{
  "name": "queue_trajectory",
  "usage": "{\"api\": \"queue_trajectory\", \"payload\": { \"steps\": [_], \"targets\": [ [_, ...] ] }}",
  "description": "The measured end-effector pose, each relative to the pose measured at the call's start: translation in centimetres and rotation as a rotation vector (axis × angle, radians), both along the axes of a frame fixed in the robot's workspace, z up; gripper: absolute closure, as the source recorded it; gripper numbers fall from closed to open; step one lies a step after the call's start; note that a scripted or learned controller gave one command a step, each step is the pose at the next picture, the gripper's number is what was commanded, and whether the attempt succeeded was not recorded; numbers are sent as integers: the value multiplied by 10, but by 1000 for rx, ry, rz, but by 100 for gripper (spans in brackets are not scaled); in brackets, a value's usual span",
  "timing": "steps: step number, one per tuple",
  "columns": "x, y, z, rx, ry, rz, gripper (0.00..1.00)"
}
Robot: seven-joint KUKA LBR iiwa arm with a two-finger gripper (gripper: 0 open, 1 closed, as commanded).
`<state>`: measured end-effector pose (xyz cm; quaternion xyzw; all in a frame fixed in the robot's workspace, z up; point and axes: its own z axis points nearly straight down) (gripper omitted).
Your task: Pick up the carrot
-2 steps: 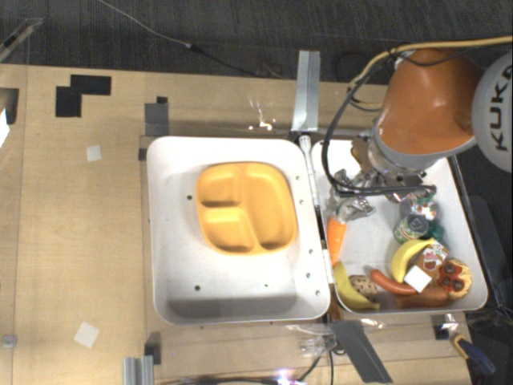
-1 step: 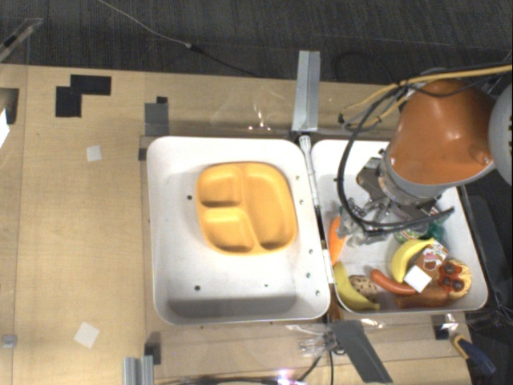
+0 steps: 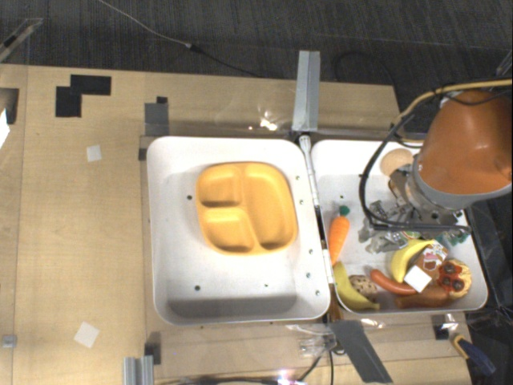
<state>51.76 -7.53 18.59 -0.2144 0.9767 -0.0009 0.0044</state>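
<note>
A pale wooden bench (image 3: 72,239) is seen across most of the frame, with a dark carpeted floor (image 3: 240,14) along the top edge, over which a thin cable (image 3: 144,26) is trailed. Black angular marks (image 3: 80,93) are printed on the bench at the upper left, and small pale squares (image 3: 94,152) are stuck to it at the left.

Two shallow white bins are set side by side in the middle and right of the frame, divided by a grey metal bar (image 3: 307,95) that rises toward the top. In the left bin (image 3: 172,287) a yellow divided tray (image 3: 244,207) is laid, three compartments being visible in it.

The carrot (image 3: 339,237) is found in the right bin (image 3: 353,167), just beside its left wall, lying roughly upright in the frame with its green top pointing upward. Below it, a banana (image 3: 351,289) is placed near the bin's lower left corner. A second banana (image 3: 407,255), a red sausage-shaped piece (image 3: 391,282) and a brown item with a white tag (image 3: 437,283) are crowded together at the lower right of that bin.

The arm's orange band (image 3: 469,147) is seen at the right edge, over the right bin. The gripper (image 3: 394,227) is positioned beneath it, to the right of the carrot and apart from it; whether it is spread or pressed together cannot be told.
</note>
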Motion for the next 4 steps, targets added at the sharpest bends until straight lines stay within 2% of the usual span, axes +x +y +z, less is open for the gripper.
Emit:
{"api": "queue_trajectory", "payload": {
  "steps": [1,2,3,4],
  "targets": [
    [37,-9,-45,2,1,-178,100],
    [33,50,9,6,-3,-369,100],
    [78,15,1,6,-1,-611,100],
    [50,-5,0,7,1,-831,100]
  ]
}}
